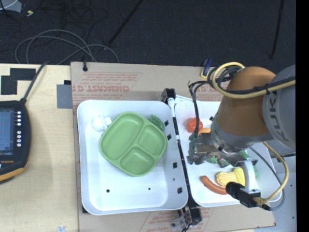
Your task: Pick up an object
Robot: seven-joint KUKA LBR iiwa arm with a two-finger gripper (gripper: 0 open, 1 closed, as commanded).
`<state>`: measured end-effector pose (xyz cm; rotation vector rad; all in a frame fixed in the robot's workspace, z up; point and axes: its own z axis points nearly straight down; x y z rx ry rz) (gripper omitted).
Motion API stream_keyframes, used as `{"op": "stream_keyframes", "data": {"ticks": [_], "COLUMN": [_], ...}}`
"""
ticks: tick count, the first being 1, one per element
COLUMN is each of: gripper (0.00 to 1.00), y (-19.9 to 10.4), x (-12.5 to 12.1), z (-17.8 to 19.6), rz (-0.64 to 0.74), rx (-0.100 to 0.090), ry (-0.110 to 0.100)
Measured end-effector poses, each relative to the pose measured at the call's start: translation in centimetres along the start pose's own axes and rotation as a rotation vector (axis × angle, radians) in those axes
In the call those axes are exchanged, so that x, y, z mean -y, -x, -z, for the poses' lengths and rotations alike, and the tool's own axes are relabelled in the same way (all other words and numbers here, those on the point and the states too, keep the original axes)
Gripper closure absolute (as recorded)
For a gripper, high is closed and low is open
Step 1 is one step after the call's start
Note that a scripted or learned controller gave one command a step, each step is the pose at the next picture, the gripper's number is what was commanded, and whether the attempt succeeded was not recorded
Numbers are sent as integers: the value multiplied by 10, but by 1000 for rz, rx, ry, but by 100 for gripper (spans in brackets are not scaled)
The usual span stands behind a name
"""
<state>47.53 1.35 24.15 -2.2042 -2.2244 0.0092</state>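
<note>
Objects for picking, a red tomato (194, 124), orange sausage (213, 184) and yellow corn (230, 177), lie loose in the right bin (205, 200). My claw (199, 151) hangs low among them; nothing visibly lifted, and its state I cannot tell.

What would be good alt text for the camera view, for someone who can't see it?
A grey robot arm with an orange band reaches into the right white bin, its gripper low among small toy foods. The left white bin holds a green divided plate with a small white object beside it.
</note>
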Motion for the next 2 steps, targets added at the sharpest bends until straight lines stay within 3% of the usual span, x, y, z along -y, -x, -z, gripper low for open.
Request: {"op": "stream_keyframes", "data": {"ticks": [1,2], "gripper": [100,100], "y": [-26,-56], "x": [-1,-24], "z": [103,173], "rz": [-4,-5], "rx": [3,4], "ry": [13,12]}}
